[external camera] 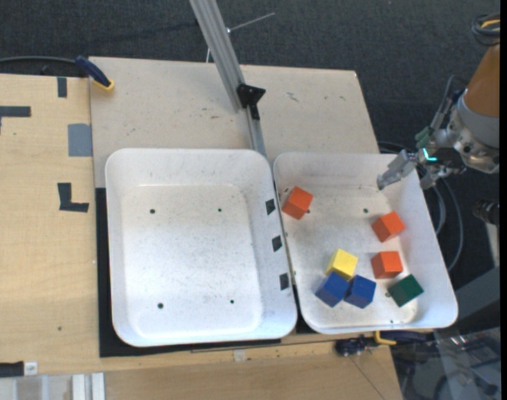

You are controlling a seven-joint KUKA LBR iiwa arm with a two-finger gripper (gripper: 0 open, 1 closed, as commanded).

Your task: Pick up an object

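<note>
The right bin [320, 167] holds several small blocks. One orange block [298, 202] lies alone near the bin's left wall. Two more orange blocks [388, 226] [387, 263] sit toward the right wall. A yellow block [343, 263] rests against two blue blocks [332, 289] [360, 292], and a green block [405, 290] lies near the front right corner. My gripper [408, 177] hovers over the bin's back right rim, above and behind the nearest orange block. It is open, with nothing between its fingers.
The left bin [120, 223] stands beside the right one, sharing a middle wall. A slanted metal pole [224, 48] runs from the top of the view down to the bins' back edge. Cables hang off the bench at the right.
</note>
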